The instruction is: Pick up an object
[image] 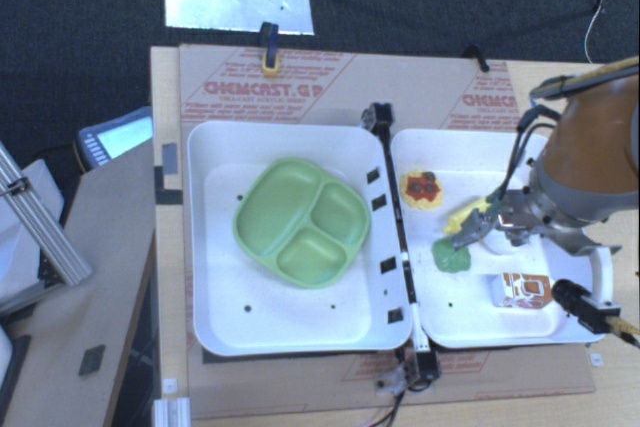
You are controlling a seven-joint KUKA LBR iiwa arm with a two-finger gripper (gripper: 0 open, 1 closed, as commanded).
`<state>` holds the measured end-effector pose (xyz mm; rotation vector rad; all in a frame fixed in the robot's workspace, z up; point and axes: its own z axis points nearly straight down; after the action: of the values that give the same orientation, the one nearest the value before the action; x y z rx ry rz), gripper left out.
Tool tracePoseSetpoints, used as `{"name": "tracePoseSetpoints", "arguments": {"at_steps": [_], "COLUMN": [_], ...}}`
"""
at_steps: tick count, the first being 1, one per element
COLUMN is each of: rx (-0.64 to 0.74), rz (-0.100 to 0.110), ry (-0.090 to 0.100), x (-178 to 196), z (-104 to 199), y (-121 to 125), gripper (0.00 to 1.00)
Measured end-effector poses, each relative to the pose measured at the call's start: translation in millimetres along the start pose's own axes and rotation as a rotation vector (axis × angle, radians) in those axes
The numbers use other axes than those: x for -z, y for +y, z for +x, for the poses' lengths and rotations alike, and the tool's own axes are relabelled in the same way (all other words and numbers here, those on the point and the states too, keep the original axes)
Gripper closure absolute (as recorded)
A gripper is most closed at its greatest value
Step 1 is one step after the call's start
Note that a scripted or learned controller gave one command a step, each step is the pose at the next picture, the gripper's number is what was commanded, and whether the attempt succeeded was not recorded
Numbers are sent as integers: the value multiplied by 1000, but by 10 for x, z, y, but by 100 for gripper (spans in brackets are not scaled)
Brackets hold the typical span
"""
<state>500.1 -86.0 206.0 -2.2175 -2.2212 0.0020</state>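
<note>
Orange-banded arm [590,145] hides much of the right bin [470,335]; its end effector [472,230], jaw state unclear, overlaps a yellow object [462,213].

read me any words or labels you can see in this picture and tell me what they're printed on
"CHEMCAST G P": red print on the brown board under the bins, top left.
"CHEMC...": the same red print at the board's top right, cut off by the arm.
Small carton in the right bin: printing too small to read.

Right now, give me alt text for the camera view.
A grey-and-orange arm reaches into the right bin, its pincer beside a yellow piece, above a green lump. A small carton lies nearby; a green divided plate sits in the left bin.
</note>
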Motion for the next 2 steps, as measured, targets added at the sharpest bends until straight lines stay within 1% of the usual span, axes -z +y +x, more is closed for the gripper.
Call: {"name": "tracePoseSetpoints", "arguments": {"at_steps": [1, 2], "rx": [-1, -1], "rz": [1, 0], "ry": [0, 0], "x": [-553, -1107], "z": [14, -79], "y": [-103, -69], "gripper": [0, 0]}}
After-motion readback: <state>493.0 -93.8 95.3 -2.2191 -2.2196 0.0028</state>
